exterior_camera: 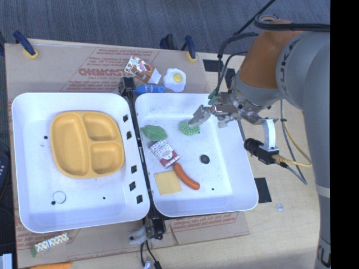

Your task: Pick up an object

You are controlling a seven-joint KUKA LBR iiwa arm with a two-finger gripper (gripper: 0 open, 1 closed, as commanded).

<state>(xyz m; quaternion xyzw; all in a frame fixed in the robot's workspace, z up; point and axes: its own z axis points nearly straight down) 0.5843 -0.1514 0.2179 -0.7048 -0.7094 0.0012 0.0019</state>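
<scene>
My gripper (212, 118) hangs over the far part of the right bin (238, 175), with its two fingers spread open and nothing between them. A small green bumpy toy (189, 129) lies just below its left fingertip (198, 116). Nearer the middle of the bin lie a green leaf (153, 132), a red-and-white packet (164, 153), an orange sausage (186, 176), a yellow cheese slice (167, 182) and a small dark disc (205, 159).
The left bin (28, 206) holds a yellow divided plate (87, 143). Behind the bins on the cardboard lie a snack packet (137, 67), a toy fried egg (175, 78) and a blue item (148, 88). Cables (291, 150) hang beside the arm.
</scene>
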